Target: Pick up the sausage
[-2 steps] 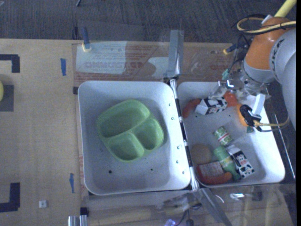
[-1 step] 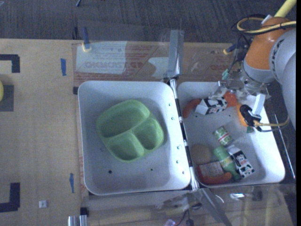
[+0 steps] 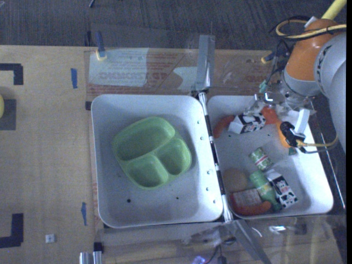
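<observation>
The sausage (image 3: 221, 126) is a reddish-brown piece lying by the left wall of the right bin (image 3: 322, 199), its right end tucked behind a small black-and-white carton (image 3: 246, 122). My gripper (image 3: 279, 109) hangs over the far part of that bin, to the right of the carton and well clear of the sausage. An orange item (image 3: 269, 115) sits just under the gripper, and I cannot tell whether it is touched.
The left bin (image 3: 107, 202) holds a green divided tray (image 3: 153, 152). In the right bin lie a green can (image 3: 259, 159), a green bottle (image 3: 263, 183), a second patterned carton (image 3: 284, 191), a tan round piece (image 3: 236, 177) and a red-orange long item (image 3: 252, 205) at the near edge.
</observation>
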Available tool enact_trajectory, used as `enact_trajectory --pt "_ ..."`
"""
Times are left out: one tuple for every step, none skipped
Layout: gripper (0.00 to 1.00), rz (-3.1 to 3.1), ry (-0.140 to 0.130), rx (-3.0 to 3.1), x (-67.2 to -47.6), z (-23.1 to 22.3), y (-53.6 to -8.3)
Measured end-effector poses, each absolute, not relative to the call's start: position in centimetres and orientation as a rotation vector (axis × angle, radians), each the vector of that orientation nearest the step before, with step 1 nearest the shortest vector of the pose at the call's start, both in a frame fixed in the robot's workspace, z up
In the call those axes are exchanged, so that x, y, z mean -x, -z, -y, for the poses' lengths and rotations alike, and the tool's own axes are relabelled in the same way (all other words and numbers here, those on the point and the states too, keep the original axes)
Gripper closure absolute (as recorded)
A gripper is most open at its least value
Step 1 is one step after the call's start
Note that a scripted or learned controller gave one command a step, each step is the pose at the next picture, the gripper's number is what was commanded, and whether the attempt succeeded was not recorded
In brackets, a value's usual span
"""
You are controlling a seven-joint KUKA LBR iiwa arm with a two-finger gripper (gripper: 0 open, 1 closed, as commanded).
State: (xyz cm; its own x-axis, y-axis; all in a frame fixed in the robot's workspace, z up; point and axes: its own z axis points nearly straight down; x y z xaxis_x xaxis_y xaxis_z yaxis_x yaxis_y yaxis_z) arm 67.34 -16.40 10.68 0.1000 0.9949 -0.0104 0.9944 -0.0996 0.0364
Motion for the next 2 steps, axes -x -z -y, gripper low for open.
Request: enact_trajectory --pt "0.00 -2.086 -0.033 -2.296 -66.09 16.34 -10.69" --pt "0.00 -2.087 -0.033 -2.296 -66.09 16.32 -10.69"
